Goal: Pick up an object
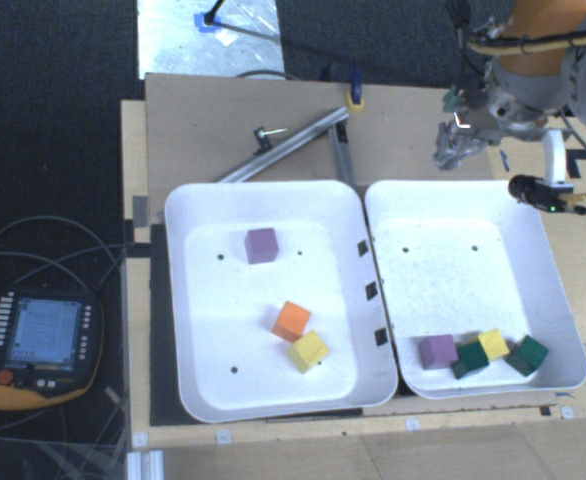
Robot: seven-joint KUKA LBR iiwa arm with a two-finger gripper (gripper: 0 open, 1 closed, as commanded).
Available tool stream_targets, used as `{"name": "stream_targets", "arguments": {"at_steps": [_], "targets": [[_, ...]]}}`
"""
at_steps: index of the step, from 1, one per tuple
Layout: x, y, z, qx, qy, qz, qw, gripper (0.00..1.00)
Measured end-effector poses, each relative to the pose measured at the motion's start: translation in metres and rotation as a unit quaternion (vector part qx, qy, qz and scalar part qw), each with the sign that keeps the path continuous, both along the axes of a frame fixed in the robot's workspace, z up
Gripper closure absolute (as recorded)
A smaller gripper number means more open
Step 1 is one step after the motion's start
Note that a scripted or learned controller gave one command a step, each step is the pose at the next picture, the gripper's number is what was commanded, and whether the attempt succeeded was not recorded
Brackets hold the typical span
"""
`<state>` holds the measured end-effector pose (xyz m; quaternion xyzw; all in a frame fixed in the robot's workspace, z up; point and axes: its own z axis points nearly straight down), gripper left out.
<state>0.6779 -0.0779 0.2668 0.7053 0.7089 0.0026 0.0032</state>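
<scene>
The end effector [460, 148] hangs above the table [403, 118] just behind the right shallow white bin [558, 298]; its state cannot be told. Along that bin's near wall lie a purple cube [437, 350], a dark green block [469, 358], a yellow cube [492, 344] and a green cube [528, 353]. The left shallow white bin [188, 298] contains a purple block [261, 245], an orange cube [291, 320] and a yellow block [308, 350].
</scene>
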Motion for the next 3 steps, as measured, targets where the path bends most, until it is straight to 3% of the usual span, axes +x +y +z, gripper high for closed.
{"name": "stream_targets", "arguments": {"at_steps": [3], "targets": [[-0.033,0.153,-0.020,0.0013,0.005,0.002,1.0000,1.00]]}}
